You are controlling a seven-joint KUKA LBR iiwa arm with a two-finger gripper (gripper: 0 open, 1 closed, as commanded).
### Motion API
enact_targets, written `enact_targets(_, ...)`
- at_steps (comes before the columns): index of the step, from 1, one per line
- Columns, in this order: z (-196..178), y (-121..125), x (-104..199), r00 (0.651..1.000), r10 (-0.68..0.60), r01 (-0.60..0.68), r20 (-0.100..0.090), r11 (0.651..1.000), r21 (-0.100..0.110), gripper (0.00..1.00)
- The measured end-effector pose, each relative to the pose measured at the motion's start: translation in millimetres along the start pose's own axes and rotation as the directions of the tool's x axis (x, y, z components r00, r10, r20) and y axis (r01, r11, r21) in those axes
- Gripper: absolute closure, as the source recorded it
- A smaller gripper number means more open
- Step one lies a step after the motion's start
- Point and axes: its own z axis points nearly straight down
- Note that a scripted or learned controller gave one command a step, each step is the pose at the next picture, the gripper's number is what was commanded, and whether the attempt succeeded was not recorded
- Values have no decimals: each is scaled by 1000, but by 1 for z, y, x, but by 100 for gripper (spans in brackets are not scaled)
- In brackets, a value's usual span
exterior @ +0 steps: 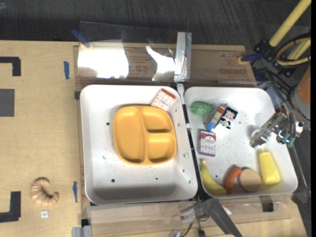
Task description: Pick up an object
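Note:
My gripper (258, 138) hangs low over the right side of the right bin (247, 94), just above a yellow bottle (268, 167), with nothing visibly held. In that bin lie a green lump (201, 107), a blue and orange stick (216, 117), a black and white card (228, 117), a pink packet (208, 143), a banana (210, 179), a red-orange piece (232, 177) and a tan round piece (250, 179). The left bin (94, 132) holds a yellow divided plate (144, 134) and a small patterned box (164, 99) at its far edge.
A tan croissant-shaped toy (44, 191) lies on the wooden bench at the lower left, outside the bins. A clear plastic sheet (128, 58) stands behind the left bin. Cables and a yellow pole (294, 16) crowd the far right.

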Motion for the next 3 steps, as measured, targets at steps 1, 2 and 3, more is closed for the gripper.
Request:
enact_targets(1,14,41,39,1000,7,-7,-7,1000,2,100)
enact_targets(2,-79,30,27,969,-246,246,1,969,-1,100)
enact_targets(3,-62,20,-17,990,-140,140,-2,990,1,100)
